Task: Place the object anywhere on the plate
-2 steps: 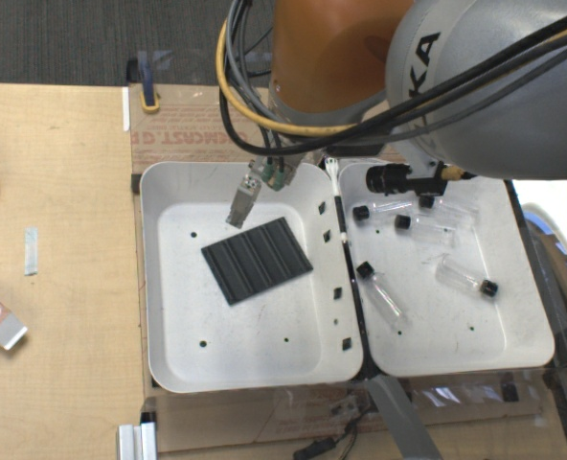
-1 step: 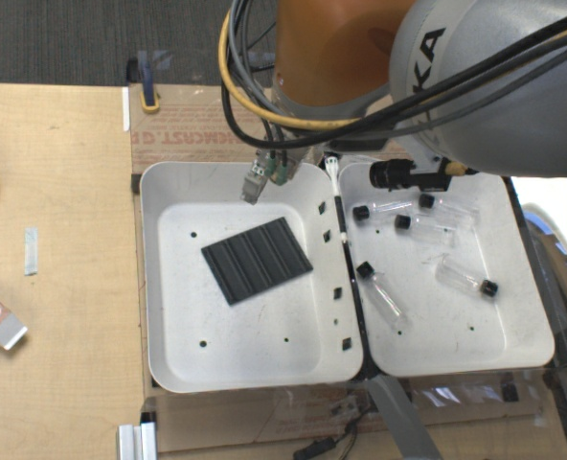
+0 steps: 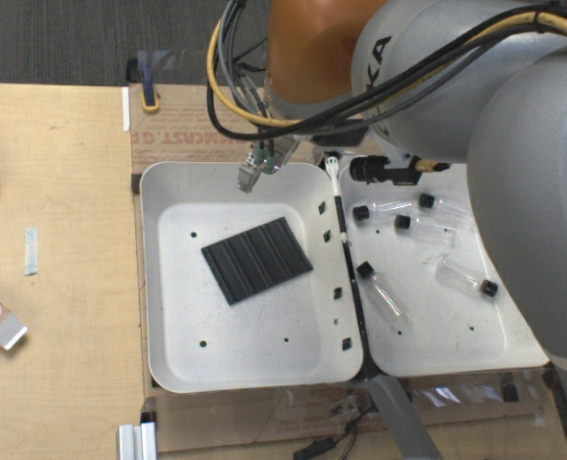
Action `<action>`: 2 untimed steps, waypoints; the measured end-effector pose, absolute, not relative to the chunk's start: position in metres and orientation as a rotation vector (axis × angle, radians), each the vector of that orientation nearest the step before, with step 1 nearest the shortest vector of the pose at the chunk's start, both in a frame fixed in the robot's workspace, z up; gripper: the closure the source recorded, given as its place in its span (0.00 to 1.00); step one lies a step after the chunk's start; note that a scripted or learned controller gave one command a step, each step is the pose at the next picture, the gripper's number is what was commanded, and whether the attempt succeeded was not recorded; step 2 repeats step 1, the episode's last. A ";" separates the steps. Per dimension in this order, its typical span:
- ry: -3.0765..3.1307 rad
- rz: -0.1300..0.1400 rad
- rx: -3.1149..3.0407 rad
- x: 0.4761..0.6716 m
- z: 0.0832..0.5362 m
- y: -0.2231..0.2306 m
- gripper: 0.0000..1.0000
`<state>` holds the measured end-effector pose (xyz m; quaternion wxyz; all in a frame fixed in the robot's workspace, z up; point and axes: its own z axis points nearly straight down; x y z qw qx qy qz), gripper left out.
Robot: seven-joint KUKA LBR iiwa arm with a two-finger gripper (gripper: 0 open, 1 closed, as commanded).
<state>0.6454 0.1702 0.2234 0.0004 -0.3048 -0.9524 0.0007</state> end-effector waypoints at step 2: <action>-3.026 0.001 -0.850 0.651 0.280 0.223 1.00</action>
